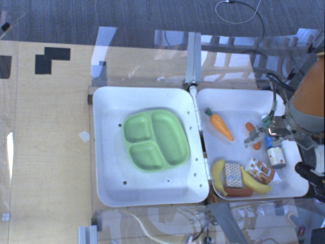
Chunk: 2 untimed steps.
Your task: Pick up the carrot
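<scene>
Orange and tapered, the carrot with its small green top [219, 125] lies in your right-hand shallow white bin [238, 95], in the half nearer that bin's left wall and towards its far edge, slanted with the green end pointing to the far left corner. It touches nothing else.

Your grey arm with the orange band [309, 98] comes in over the right bin's right edge, and its two-finger gripper [258, 132] hangs above the middle of that bin, well to the right of the carrot. Whether the claw is open or closed you cannot tell; small orange-red pieces [249, 127] show around its tip, too blurred to read.

Just beside the gripper, towards the near right, stands a small white bottle with a blue cap [274, 155]. Along the right bin's near edge you see two yellow bananas [219, 174], a checked box [233, 175], a red sausage-shaped piece [238, 191] and a brown-and-white patterned packet [260, 171], crowded together.

Your left white bin [106, 136] carries a green plastic divided plate [155, 139] at its centre.
</scene>
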Motion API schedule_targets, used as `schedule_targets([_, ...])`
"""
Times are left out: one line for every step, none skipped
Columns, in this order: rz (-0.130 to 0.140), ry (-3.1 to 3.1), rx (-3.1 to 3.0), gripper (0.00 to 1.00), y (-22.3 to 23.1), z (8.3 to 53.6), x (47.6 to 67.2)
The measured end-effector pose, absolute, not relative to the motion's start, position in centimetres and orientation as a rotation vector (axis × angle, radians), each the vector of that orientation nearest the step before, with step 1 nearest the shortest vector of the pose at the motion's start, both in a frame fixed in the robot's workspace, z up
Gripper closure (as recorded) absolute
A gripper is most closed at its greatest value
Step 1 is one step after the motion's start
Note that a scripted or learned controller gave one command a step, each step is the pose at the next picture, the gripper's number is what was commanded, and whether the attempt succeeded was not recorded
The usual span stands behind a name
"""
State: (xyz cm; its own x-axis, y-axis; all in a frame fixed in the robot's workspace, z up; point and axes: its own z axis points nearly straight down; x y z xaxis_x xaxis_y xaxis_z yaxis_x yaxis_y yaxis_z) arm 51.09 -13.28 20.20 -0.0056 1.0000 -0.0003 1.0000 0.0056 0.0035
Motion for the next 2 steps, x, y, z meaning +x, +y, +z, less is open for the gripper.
schedule_targets([0.017, 2.101, 2.32, 0.0, -10.0, 9.0, 54.0])
schedule_targets([0.014, 2.062, 2.358, 0.0, -8.6, 8.9, 60.0])
